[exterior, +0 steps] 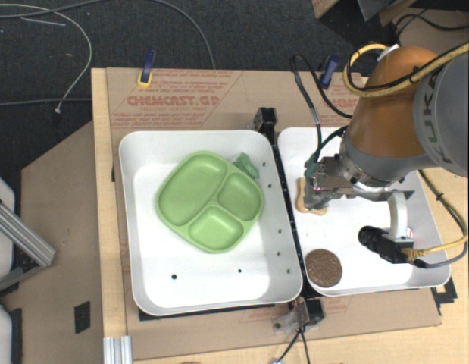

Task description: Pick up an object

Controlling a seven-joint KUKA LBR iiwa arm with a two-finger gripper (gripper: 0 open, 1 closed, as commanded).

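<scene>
The desk (181, 89) is covered with one sheet of brown cardboard printed in red letters, and it carries two shallow white plastic bins side by side. The left bin (143, 203) holds one light green plastic plate with three compartments (210, 201), lying flat near the bin's middle, and one small darker green scrap (247, 166) touching the plate's upper right edge. The right bin (355, 268) holds two loose things: one tan, biscuit-coloured flat piece (307, 199) near its left wall, and one round brown disc with a speckled top (323, 267) near its front left corner, well apart from the tan piece.

One grey arm with an orange band (397, 120) reaches in from the right and bends down over the right bin, its wrist pointing toward the bin's left wall. The pincer (317, 190) sits low, right at the tan piece, its tip overlapping that piece's right edge. Whether the pincer is spread or closed cannot be told, as the wrist body hides it
</scene>
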